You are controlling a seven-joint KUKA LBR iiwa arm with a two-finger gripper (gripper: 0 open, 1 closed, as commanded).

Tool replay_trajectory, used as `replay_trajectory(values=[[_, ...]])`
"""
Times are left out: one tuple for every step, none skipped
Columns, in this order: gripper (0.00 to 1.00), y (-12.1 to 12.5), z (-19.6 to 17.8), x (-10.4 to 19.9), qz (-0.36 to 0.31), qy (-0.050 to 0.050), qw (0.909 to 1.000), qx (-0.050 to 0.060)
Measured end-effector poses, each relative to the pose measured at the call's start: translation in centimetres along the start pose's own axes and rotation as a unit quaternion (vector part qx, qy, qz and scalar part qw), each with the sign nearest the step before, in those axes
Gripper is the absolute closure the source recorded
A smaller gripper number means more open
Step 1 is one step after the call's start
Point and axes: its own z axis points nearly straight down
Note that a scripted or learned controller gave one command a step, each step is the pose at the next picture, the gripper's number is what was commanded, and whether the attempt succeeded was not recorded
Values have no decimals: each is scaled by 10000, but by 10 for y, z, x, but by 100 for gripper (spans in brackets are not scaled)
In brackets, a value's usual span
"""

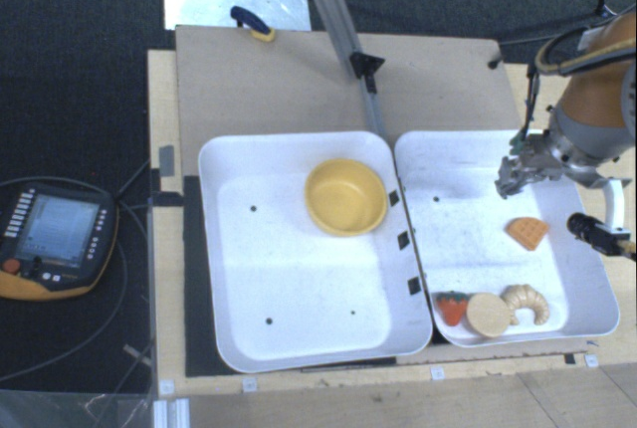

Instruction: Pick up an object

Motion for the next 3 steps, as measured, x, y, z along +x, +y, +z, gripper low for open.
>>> replay_trajectory(values=[[100, 2, -45, -6, 3, 0, 10000, 4], [100, 1, -90, 0, 0, 1, 10000, 4], [100, 1, -120, 0, 2, 2, 10000, 11]])
